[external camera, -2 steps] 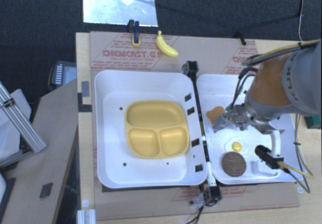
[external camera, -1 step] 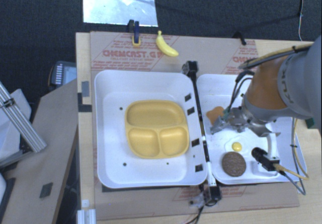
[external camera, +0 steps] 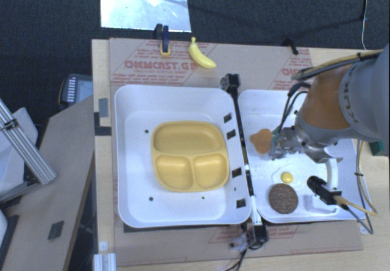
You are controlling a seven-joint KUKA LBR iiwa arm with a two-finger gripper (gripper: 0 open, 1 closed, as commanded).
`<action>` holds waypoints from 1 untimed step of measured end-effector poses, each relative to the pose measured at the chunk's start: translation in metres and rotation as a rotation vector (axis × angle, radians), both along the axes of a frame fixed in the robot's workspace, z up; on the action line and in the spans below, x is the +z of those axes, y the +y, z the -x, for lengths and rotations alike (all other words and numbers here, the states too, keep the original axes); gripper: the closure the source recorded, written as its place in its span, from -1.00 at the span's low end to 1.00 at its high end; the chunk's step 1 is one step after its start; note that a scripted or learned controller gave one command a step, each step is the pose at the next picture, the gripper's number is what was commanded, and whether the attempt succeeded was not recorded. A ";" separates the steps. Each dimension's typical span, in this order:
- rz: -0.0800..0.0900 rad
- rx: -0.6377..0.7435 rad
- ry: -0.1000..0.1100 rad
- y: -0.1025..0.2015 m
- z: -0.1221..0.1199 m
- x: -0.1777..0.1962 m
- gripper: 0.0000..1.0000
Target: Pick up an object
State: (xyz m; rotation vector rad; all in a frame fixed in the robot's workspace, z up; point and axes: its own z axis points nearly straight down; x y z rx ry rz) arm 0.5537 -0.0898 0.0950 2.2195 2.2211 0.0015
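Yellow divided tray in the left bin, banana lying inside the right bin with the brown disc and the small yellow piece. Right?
Not quite. The camera view shows the banana outside both bins, on the board behind the left bin. The yellow divided tray, brown disc and small yellow piece are as you said.

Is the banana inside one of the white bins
No, the banana lies on the cardboard beyond the left bin, outside both bins.
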 end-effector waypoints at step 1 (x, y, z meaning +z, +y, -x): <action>0.000 0.003 -0.004 0.006 -0.001 0.045 1.00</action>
